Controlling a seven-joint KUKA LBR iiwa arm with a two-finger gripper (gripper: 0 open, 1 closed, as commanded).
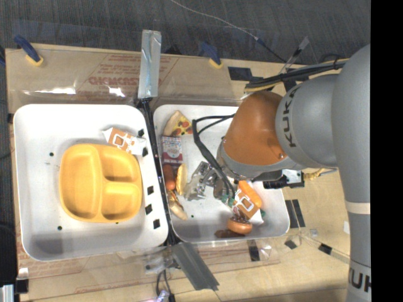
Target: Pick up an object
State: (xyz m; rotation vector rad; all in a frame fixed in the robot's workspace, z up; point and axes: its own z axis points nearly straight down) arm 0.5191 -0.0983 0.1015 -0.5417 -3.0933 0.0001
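two shallow white bins sit side by side on your tan bench. your metal two-finger gripper hangs low in the right-hand white bin; whether its jaws are parted, you cannot tell. just left of it lie a pale banana-like piece and a red-labelled flat packet, crowded together, so a descent could graze both and lift neither.

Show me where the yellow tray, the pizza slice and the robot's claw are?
yellow tray [101,182]: camera view, on its centre divider.
pizza slice [178,124]: camera view, on its topping.
gripper [203,182]: camera view, midway between its fingertips.
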